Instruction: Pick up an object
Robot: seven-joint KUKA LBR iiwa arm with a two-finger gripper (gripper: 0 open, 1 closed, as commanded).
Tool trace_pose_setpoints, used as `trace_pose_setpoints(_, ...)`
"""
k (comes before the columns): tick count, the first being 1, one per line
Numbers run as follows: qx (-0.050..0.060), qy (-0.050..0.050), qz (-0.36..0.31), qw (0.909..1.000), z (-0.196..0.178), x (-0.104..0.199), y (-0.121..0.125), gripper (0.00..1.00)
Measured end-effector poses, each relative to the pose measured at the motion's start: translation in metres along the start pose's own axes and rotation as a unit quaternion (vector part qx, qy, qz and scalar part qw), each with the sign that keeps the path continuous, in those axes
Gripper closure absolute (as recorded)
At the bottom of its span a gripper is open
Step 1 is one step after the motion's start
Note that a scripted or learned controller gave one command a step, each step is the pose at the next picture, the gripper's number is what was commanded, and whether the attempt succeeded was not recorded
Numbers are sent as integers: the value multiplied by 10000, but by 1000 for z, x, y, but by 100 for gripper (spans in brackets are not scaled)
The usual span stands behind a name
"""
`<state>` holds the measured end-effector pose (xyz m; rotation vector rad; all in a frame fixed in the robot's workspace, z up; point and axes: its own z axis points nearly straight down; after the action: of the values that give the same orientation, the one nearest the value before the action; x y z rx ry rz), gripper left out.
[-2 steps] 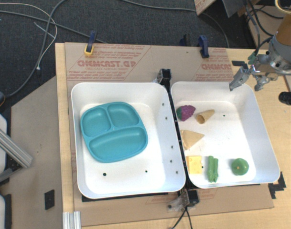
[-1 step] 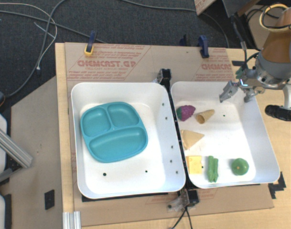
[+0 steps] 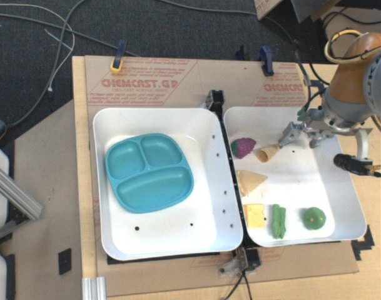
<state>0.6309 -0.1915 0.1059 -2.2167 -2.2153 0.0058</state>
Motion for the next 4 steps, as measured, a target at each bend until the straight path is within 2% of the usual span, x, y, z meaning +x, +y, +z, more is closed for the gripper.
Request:
trace_pose_setpoints(1,-87,-30,-1,10000,15,-1,4,0)
trace_pose_setpoints(2,-54,-16,-3,10000,8,0,2,100)
trace_pose_setpoints(4,-81,-30,-5,10000,-97,-16,-2,100)
